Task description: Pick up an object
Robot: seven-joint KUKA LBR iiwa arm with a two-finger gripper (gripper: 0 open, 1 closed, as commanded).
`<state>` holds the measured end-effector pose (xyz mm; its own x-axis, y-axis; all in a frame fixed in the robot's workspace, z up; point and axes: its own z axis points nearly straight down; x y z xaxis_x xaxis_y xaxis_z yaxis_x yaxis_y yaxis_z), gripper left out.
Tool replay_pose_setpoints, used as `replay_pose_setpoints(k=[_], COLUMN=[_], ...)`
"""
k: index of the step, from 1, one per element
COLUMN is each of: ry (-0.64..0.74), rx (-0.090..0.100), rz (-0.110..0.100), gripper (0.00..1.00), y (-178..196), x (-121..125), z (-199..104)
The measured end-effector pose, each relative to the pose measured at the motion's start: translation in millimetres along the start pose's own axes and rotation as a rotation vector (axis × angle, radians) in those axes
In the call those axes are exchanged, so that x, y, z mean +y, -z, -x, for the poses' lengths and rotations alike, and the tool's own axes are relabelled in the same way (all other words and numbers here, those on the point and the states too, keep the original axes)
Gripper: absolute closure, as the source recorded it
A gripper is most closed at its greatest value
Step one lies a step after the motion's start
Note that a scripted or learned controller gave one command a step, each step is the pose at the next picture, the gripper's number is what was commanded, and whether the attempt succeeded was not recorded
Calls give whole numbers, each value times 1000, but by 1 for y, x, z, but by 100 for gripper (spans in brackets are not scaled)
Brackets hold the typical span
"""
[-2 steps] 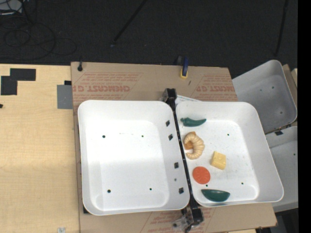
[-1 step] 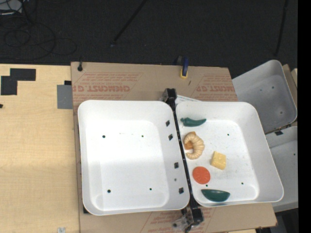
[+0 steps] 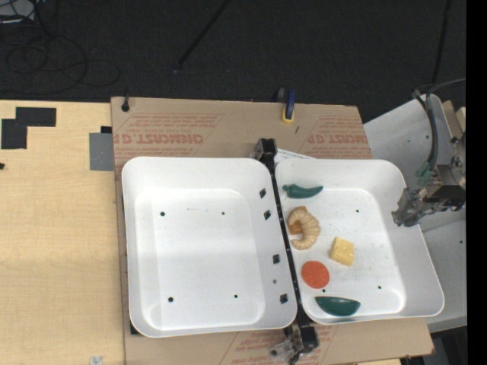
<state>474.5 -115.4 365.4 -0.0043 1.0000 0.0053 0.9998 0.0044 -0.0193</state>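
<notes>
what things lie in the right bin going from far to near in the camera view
dark green curved pepper-like piece → tan curled croissant-like piece → yellow cube-like block → flat red-orange disc → dark teal half-moon piece

Even overhead light is washing the white bins (image 3: 198, 242) bright, shadows staying faint, the floor behind lying dim and slightly soft.

A: Place type?
B: Robot lab. Two white bins (image 3: 198, 175) clamped on cardboard (image 3: 190, 131) over a plywood bench (image 3: 53, 242); blue-yellow clamp (image 3: 288, 105) at the cardboard's far edge; loose cables (image 3: 46, 52) on dark floor.
</notes>
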Motion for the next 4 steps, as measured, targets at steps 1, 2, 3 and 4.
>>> replay_pose_setpoints(k=[1, 2, 3, 4], ry=[-10, 2, -2, -14], rx=[-10, -5, -7, -8], rz=[21, 22, 26, 17], gripper=[100, 100, 100, 100], y=[49, 95, 177, 172], x=[-1, 0, -2, -3], z=[87, 4, -7, 103])
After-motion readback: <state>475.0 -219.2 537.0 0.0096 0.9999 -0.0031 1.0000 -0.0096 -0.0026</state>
